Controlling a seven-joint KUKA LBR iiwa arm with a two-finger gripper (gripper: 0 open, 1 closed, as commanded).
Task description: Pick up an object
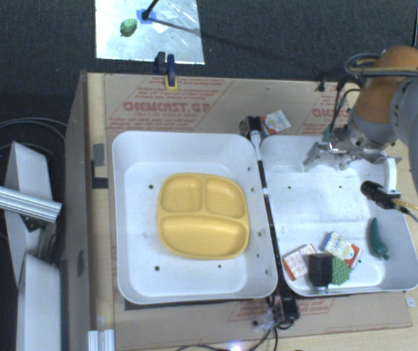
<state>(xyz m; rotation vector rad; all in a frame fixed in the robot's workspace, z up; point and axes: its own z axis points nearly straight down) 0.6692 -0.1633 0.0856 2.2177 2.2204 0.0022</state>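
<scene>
The grey metal two-finger gripper (331, 154) is hanging over the far end of the right shallow white bin (406, 275), nothing is showing between its tips, and whether it is spread or closed I cannot tell. The likely targets are sitting well apart from it, bunched in that bin's near end: a small black block (320, 269) is lying against a red-and-white printed packet (297, 262), with a white, orange and green printed packet (340, 252) just beside them. A slim dark-green tool-like piece (378, 240) is lying near the bin's right wall. They are resting loosely, probably where a drop left them, so the clutter could be making a clean grasp awkward. The left shallow white bin (128, 196) is holding a yellow three-compartment plastic plate (202, 216). Another small printed packet (275, 121) is lying on the brown cardboard sheet (194, 101) behind the bins.
</scene>
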